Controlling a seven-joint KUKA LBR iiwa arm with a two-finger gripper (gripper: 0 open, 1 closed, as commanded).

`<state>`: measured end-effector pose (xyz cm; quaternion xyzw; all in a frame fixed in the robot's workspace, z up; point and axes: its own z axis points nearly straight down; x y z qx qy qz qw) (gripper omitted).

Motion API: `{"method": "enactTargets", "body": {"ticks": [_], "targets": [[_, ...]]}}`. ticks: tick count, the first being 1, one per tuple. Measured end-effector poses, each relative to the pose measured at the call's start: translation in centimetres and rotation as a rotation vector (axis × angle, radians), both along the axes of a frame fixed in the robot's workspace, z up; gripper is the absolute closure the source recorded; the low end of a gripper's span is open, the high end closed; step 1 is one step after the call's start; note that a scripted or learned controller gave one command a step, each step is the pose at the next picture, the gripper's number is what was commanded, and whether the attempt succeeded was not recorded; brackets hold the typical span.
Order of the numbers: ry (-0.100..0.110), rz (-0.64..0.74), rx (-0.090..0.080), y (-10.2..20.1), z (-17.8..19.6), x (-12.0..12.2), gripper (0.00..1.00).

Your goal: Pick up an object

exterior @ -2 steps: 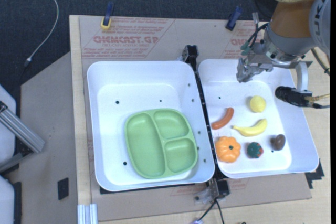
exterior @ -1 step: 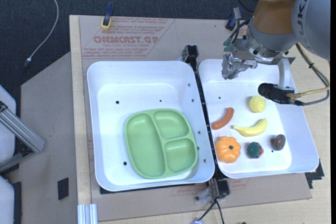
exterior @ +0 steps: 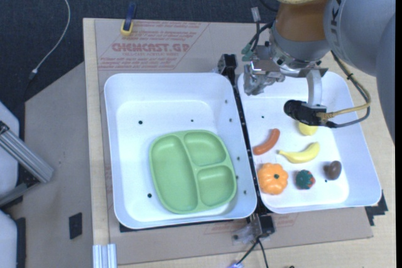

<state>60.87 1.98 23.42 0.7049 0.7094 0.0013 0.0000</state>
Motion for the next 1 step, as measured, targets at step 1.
{"method": "enactTargets", "body": {"ticks": [1], "targets": [[0.0,0.0,0.0,5.77,0.34,0.52,1.0]]}}
